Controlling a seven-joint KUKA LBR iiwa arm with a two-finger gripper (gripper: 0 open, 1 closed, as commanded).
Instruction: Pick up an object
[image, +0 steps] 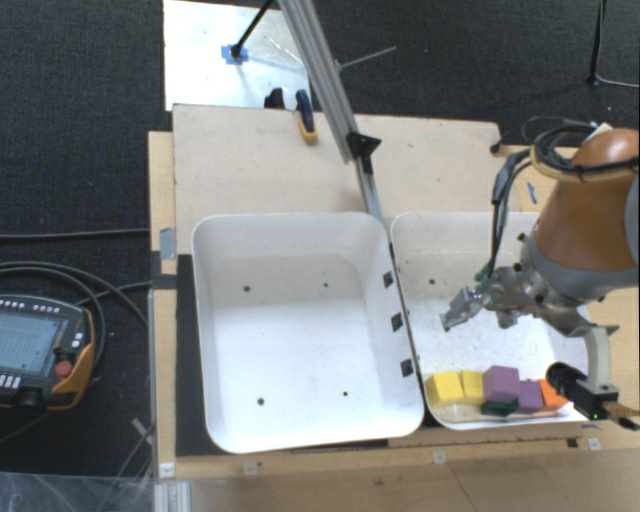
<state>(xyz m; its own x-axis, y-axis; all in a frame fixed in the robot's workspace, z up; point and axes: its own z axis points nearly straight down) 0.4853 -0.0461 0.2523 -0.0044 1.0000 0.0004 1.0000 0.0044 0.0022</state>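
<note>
1. Grey arm with orange band (592, 205): I see it entering from 3 o'clock, wrist bent down over the right bin.

2. Metal two-finger gripper (458, 312): it hangs above the bare middle of the right shallow white plastic bin (430, 235), tips pointing toward 9 o'clock. I cannot tell whether the fingers are apart or together; nothing shows between them.

3. Task objects, all bunched along the right bin's 6 o'clock wall, apart from the gripper:
- two yellow foam blocks (452, 387), side by side, at the 9 o'clock end of the row;
- purple foam block (501, 381), just beside the yellow pair on their 3 o'clock side;
- dark green flat piece (498, 407), touching the purple block at its 6 o'clock edge;
- smaller purple block (530, 396), next along toward 3 o'clock;
- orange block (553, 393), at the 3 o'clock end, partly behind the arm's black fitting.

4. Left shallow white plastic bin (215, 300): beside the right bin at 9 o'clock.

5. Pale wooden table (430, 150): carries both bins.

6. Handheld control pendant with screen (35, 348): on the dark floor at 9 o'clock, well apart from the table.
</note>
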